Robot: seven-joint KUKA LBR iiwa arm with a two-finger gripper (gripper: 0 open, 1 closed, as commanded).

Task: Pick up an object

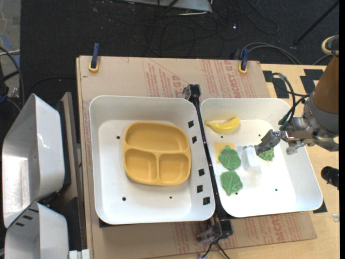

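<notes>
In the right bin (pixel 302 196) lie a yellow banana (pixel 223 124), a flat yellow square (pixel 220 149), two green leaves (pixel 230 158) (pixel 232 183) and a small pale clear piece (pixel 250 158). A small green broccoli-like piece (pixel 267 155) sits toward the bin's right side. My gripper (pixel 268 144) reaches in from the right and hangs directly over that green piece, touching or nearly touching its top. The grey arm with its orange band (pixel 326 93) rises at the right edge.
The left bin (pixel 102 161) holds a yellow divided plate (pixel 157 152). A black ridge (pixel 202 150) runs between the two bins. White containers (pixel 29 155) stand off the bench to the left. Cables lie on the dark floor behind.
</notes>
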